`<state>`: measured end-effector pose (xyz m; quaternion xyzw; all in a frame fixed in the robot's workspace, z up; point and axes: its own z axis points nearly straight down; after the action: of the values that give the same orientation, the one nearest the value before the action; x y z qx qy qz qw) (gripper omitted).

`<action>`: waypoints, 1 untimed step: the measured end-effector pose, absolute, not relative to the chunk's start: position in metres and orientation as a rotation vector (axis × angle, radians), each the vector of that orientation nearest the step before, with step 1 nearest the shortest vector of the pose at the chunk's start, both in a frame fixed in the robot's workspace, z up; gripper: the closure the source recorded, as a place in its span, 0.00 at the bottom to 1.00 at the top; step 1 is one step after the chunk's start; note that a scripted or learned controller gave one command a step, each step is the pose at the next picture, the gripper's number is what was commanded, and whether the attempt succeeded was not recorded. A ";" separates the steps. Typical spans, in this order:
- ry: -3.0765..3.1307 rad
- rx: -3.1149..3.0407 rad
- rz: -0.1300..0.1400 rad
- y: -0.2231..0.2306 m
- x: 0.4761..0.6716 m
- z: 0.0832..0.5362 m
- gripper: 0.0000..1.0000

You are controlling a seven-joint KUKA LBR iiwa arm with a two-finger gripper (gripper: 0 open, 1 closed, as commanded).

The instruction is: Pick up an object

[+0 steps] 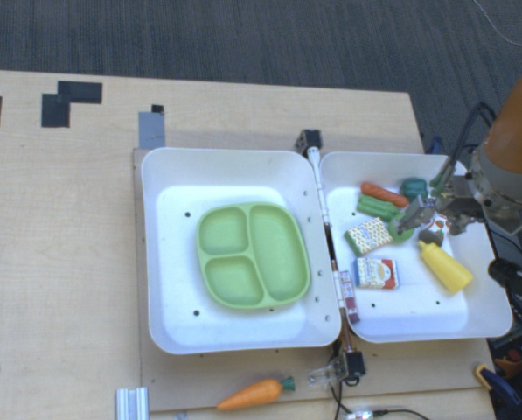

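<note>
The table (68, 234) bears two white bins. The left bin (169, 261) holds a green tray (252, 254). The right bin (470, 313) holds the small things: a yellow bottle (445, 266), two little cartons (370, 234), a green piece (379, 206), an orange piece (383, 192) and a teal lump (413, 186). The hand (422, 217) hangs low among these, just beside the bottle. Whether it is open or gripping anything I cannot tell. Nothing looks lifted, so the pick seems not yet done.

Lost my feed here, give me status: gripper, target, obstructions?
Gripper low over right bin, nothing seen held. Green toy just left of it. Yellow bottle, patterned box crowd close.
</note>
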<state>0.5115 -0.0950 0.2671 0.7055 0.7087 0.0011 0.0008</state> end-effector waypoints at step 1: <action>2.224 2.220 0.001 -0.097 0.511 0.120 0.00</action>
<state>0.5105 -0.0971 0.1204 0.7065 0.7078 0.0002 -0.0001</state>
